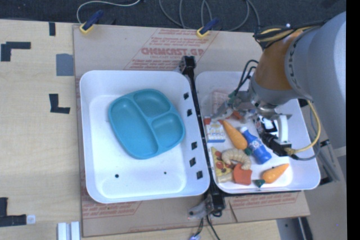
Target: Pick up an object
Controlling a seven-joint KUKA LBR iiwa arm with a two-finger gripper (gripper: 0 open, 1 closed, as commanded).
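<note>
Since my gripper (251, 111) sits low among the clutter just above the blue bottle (256, 149), I can't tell if it's released or clenched. Nothing is visibly held, so I judge the pick not done: grasp and lift are both left.

Candidates:
- 1 blue bottle.
- 2 carrots: one (234, 135) touching the bottle's left, one (274, 172) near its lower right.
- 1 red block (243, 176) below-left of the bottle.
- 1 pale lumpy item (236, 156) just left of it.
- Flat packets further left, count unclear.

2 white bins: the right bin (306, 177) holds the bottle, and the left bin (90, 121), well left of it, holds 1 blue divided plate (147, 122).
</note>
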